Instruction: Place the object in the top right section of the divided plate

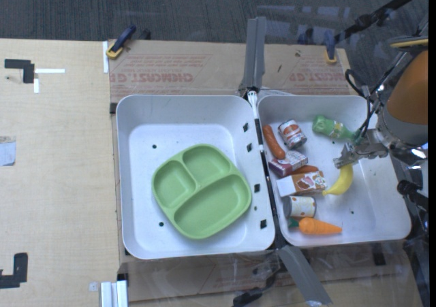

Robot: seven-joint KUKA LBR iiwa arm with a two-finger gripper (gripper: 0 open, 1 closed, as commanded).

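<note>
Green divided plate (201, 191) sits unloaded in the left bin (129, 163). Right bin (381, 227) carries the candidate objects; banana (341, 181) lies just beneath the tool (351, 156). Tool closure: cannot tell. Pick and placement both remain outstanding.

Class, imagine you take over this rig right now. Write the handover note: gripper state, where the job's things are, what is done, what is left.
Gripper: low in the right bin, just above the banana; nothing seen between its fingers.
Divided plate: green, in the left bin, no item in any section.
Right bin also holds a carrot, a can, a green bottle, small cartons and a cup.
Done: nothing placed yet.
Left: grasp an object, carry it across, set it in the plate's top right section.
</note>
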